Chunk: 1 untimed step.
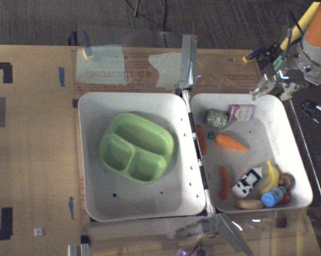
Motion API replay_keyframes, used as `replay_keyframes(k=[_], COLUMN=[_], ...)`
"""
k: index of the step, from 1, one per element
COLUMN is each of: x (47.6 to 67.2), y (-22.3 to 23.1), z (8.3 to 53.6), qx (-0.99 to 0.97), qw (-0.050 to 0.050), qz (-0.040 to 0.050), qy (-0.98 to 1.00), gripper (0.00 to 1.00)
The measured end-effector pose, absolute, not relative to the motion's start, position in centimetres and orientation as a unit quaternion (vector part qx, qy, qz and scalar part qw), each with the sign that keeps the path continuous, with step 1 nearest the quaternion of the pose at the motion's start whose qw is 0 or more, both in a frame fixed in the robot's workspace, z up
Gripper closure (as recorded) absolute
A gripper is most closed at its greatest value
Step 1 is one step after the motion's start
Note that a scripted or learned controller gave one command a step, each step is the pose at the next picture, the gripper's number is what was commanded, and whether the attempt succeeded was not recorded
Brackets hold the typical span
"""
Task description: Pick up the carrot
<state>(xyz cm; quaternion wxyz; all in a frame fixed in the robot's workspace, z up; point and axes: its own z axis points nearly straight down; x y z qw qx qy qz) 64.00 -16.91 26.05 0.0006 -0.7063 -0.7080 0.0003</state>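
Brown board covers the table (pixel 32 159) I am looking down on, with dark carpet beyond its far edge and strips of blue and black tape along its left part. Two shallow white bins sit side by side on it, and I use the right bin (pixel 296 159) as my landmark.

Touching that bin's left wall is the left bin (pixel 91 196), which holds a green divided plate (pixel 137 148) with three compartments, lying flat and slightly turned.

Inside the right bin, the carrot (pixel 231 142) lies on its side near the middle, a little toward the far wall, its orange body pointing right and its green top to the left. It touches nothing that I can see. Just beyond it, near the far wall, are a small green can (pixel 217 119) and a pink carton (pixel 240 112). Along the left wall lies a thin red-orange stick (pixel 201 138), and a second similar one (pixel 224 183) lies nearer the front. In the front right corner I see a cluster: a black-and-white carton (pixel 248 181), a banana (pixel 270 177), a blue-capped bottle (pixel 271 197) and a tan piece (pixel 249 204).

My arm enters above the bin's far right corner. The tool (pixel 271 84) hangs over that corner's rim, well apart from the carrot and holding nothing. Its fingers are too small and blurred; I cannot tell how wide they stand.
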Motion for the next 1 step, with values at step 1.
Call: replay_keyframes(k=[1], x=[62.28], y=[-13.68], z=[16.22], qx=[-0.669], qw=[0.0], qz=[0.0001], qy=[-0.743], gripper=[0.0])
